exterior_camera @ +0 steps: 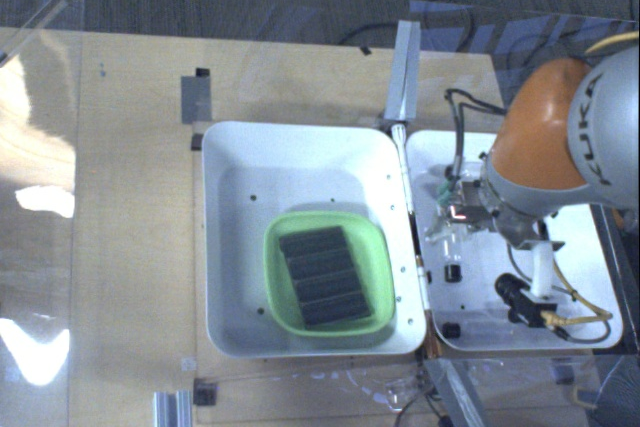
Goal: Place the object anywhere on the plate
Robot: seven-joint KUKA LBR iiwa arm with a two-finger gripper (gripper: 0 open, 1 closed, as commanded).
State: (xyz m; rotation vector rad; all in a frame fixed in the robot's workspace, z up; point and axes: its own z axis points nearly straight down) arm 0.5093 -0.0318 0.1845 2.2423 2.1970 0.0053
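The dark ribbed block (322, 276) is lying on the green plate (276, 255) in the left bin (225, 215), long axis slanting toward the camera, while the arm (560, 130) is hanging over the right bin (600, 260), its gripper (455, 215) hidden from a clear reading.

The plate (372, 267) was lime green; the block (322, 275) on it, dark grey and ribbed; bins (230, 215) white; arm (560, 130) orange and grey.
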